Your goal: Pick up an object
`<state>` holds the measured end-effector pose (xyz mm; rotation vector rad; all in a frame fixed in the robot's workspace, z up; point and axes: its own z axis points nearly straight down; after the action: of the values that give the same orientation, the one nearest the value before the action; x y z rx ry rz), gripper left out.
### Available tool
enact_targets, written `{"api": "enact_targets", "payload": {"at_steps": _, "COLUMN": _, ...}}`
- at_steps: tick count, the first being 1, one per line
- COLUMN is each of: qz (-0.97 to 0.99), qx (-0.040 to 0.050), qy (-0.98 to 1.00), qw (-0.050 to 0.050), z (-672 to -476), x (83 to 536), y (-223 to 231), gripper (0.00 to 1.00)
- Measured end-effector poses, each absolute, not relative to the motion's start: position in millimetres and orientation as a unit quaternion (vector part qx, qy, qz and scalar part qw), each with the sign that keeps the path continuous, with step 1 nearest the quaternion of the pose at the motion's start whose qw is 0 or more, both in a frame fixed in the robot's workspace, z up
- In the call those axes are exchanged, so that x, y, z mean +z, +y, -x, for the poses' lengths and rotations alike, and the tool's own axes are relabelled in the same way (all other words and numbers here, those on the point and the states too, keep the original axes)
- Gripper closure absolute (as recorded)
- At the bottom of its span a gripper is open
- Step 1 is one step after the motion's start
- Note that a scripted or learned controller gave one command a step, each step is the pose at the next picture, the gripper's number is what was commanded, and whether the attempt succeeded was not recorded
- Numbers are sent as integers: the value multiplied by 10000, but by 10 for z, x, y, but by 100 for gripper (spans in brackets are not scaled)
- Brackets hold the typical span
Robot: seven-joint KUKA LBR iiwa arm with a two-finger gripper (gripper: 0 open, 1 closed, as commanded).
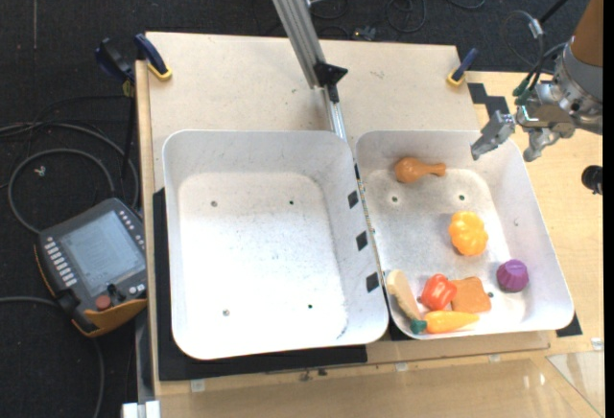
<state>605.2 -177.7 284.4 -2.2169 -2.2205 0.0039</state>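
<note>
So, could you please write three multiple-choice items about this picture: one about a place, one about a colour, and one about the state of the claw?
1. Where do the toy foods lie?
A. In the left bin
B. In the right bin
C. On the floor

2. Which colour has the small round item nearest the right bin's right wall?
A. Purple
B. Green
C. White

3. In which state is the claw?
A. Shut on the yellow pepper
B. Lying inside the left bin
C. Open with nothing between its fingers, above the right bin's far right corner

Key: 1 B, since the chicken drumstick, yellow pepper, red pepper and carrot all sit inside the right bin. 2 A, since the purple item is by that wall. 3 C, since the claw shows spread fingers holding nothing.
</note>
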Motion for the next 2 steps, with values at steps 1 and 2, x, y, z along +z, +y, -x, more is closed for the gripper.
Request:
{"api": "enact_targets", "payload": {"at_steps": 1, "qz": 7061, "qx": 1, "qy": -7081, "qw": 0, "z": -6059, "x": 2870, "y": -1775, "gripper": 0}}
{"api": "enact_targets", "payload": {"at_steps": 2, "qz": 7071, "qx": 15, "qy": -7071, "qw": 16, "z": -6061, "x": 2438, "y": -1767, "gripper": 0}}
